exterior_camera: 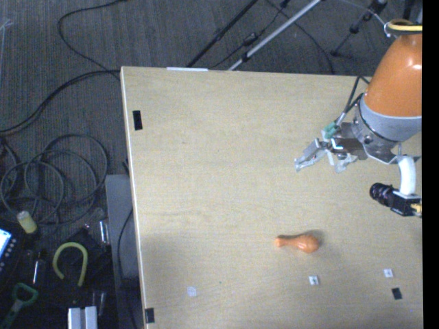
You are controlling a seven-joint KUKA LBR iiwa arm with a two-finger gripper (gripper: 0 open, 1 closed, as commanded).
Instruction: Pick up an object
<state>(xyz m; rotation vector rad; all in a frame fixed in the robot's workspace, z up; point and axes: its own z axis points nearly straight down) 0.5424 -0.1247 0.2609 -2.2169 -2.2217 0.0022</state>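
We see 1 arm coming in from the right, grey wrist with an orange section above it, over a plain light wooden tabletop. Its gripper points left, sitting over the right part of the surface; the 2 metal fingers look slightly apart with nothing between them, though they are small and a bit blurred. The only loose thing we can pick out on the surface is 1 small orange object, bulb-shaped with a narrow neck pointing left, lying flat in the lower right part of the tabletop. It is below the gripper in the view and well apart from it, no contact. A few small markers sit near the bottom right of the surface, and 1 dark tag near its upper left edge. Off the table on the left, we note black cables on grey carpet and a green hook-shaped item.
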